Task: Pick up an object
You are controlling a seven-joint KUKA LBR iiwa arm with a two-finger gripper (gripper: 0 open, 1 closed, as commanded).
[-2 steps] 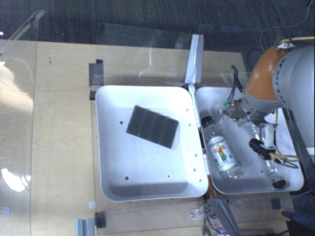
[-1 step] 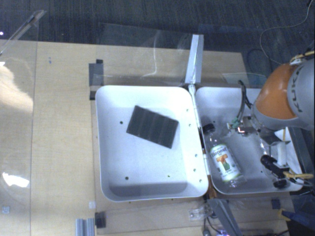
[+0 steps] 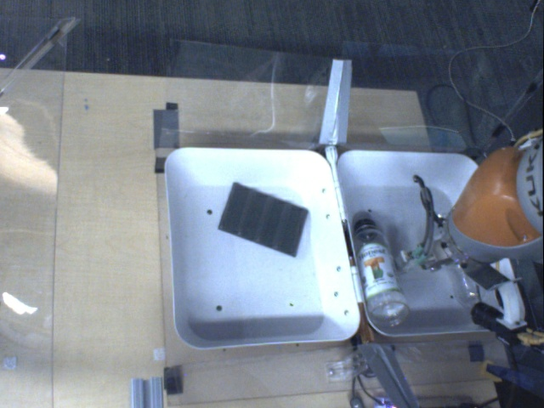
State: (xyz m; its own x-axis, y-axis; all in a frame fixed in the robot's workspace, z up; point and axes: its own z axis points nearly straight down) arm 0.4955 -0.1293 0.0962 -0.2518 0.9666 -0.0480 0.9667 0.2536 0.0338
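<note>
Over the right bin [image 3: 399, 172], the arm's end effector [image 3: 427, 256] hangs beside the bottle [image 3: 376, 272]; its grip state is unclear.

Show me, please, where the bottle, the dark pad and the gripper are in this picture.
bottle [image 3: 376, 272]: camera view, on its label, mid-body, in the right bin.
dark pad [image 3: 263, 218]: camera view, centre of its flat top, in the left bin.
gripper [image 3: 432, 257]: camera view, at the fingertips, just right of the bottle.
</note>
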